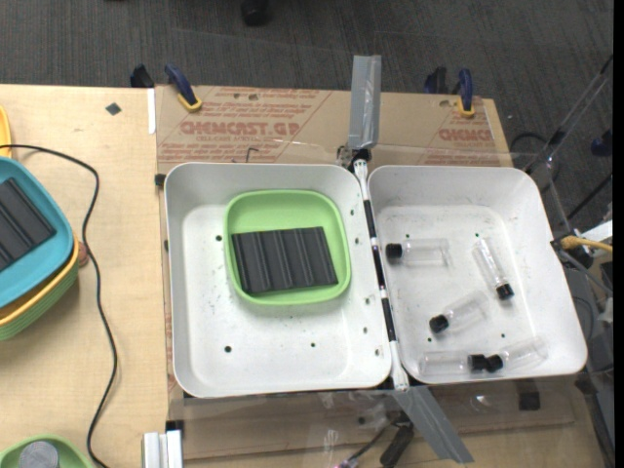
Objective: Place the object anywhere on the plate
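A green square plate sits in the upper middle of the left white bin. A dark ribbed rectangular piece lies flat on the plate. In the right white bin lie several clear vials with black caps: one at the upper left, one at the right, one in the middle and one near the front edge.
Cardboard backs the bins, held by blue and yellow clamps. A stack of teal and yellow trays stands at the far left on the wooden bench, with a black cable running past it.
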`<state>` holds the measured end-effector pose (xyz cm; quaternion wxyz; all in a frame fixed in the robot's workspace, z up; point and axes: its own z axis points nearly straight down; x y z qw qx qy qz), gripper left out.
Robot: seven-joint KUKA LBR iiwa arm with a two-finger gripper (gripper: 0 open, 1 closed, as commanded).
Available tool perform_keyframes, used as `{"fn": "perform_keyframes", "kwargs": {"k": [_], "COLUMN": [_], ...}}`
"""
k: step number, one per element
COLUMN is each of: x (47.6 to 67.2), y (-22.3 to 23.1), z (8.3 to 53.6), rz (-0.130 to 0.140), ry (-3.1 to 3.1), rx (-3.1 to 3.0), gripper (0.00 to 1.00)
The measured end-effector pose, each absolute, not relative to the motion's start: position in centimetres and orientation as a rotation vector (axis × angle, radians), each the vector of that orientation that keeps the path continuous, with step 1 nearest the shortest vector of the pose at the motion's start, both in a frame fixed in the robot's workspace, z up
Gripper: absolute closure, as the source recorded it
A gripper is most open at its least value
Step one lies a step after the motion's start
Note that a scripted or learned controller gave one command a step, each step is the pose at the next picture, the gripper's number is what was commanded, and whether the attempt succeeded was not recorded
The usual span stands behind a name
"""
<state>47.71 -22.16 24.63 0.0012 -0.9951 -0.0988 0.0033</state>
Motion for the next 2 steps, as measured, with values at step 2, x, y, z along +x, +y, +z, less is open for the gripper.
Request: {"fn": "perform_keyframes", "kwargs": {"k": [2], "x": [51.4], "y": [-22.2], "z": [35.1], "rz": [0.012], "ry": [-0.316], "rx": [-3.125], "gripper": [0.0]}}
